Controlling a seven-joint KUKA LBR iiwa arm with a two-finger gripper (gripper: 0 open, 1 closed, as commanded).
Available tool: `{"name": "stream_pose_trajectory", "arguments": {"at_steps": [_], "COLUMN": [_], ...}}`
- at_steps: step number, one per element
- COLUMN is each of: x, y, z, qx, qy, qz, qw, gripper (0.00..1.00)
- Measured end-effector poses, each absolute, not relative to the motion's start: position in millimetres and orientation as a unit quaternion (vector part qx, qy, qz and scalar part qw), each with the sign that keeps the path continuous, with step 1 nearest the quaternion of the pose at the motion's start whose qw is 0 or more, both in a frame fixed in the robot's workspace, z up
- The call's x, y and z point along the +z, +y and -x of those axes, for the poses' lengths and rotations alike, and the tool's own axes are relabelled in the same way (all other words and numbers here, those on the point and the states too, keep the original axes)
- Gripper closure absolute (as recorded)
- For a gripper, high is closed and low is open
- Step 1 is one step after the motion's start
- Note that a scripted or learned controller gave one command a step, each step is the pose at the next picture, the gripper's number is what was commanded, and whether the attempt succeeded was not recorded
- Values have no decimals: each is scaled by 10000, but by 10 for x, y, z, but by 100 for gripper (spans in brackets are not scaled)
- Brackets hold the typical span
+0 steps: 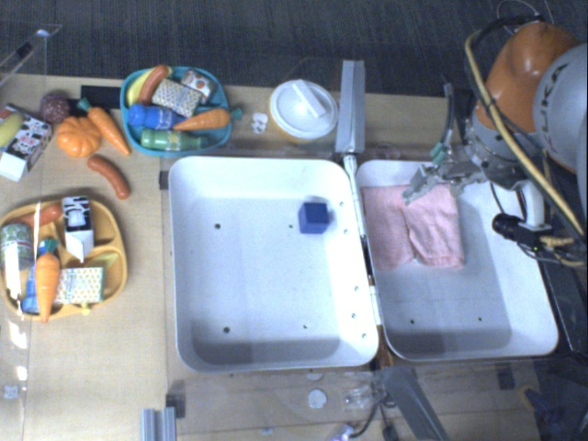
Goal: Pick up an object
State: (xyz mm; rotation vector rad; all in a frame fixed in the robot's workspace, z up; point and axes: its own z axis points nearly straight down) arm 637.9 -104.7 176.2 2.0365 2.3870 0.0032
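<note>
Two shallow white plastic bins are seen side by side on the wooden bench. In the left bin (266,338) a small dark blue cube (314,217) lies by itself on the floor, toward the upper right part, near the divider (360,237) between the bins but apart from it. In the right bin (478,329) a crumpled pale pink cloth (418,232) is spread over the upper left portion of the floor, one fold lying over the rest. The two-finger metal gripper (432,178) is placed at the cloth's upper edge, just beside the bin's far wall, with the grey arm and its orange band (519,62) reaching in from the right, trailed by yellow and black cables. The fingers appear to be touching or pinching the top hem of the cloth, but the detail is too small and cluttered for a grasp to be confirmed, so whether they are spread or closed cannot be told. Beyond the bins, a round white lidded container (303,108) is set on the bench, and to its left a blue bowl (175,108) is filled with toy food. A yellow tray (60,260) of toy items and several loose toy vegetables, among them an orange pumpkin (77,136), are laid at the far left.
</note>
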Motion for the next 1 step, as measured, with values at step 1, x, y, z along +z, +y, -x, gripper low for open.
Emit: {"name": "stream_pose_trajectory", "arguments": {"at_steps": [1], "x": [952], "y": [-1049], "z": [-5935], "qx": [19], "qy": [8119], "qz": [-5837], "qw": [29], "gripper": [0]}}
